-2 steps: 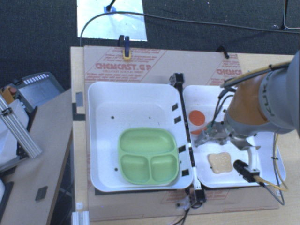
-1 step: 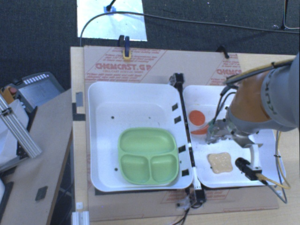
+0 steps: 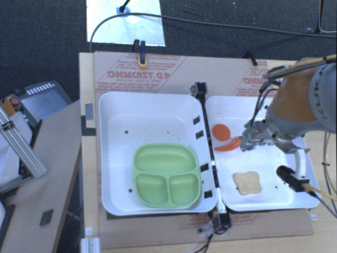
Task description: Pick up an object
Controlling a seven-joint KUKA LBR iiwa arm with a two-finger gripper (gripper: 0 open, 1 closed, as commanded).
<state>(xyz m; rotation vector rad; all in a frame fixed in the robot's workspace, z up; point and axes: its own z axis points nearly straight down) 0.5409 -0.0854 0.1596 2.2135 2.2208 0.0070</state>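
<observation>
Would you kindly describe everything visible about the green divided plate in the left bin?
The green divided plate is pale green, smooth and looks like plastic, with rounded corners. It has three compartments: one wide one across the far side and two smaller ones side by side at the near side. It lies flat and upright on the floor of the left bin, toward that bin's near right corner. All three compartments hold nothing, and only the bin touches it.

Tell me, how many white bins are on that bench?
2: the left bin holds a green tray; the right bin lies under the arm.
</observation>
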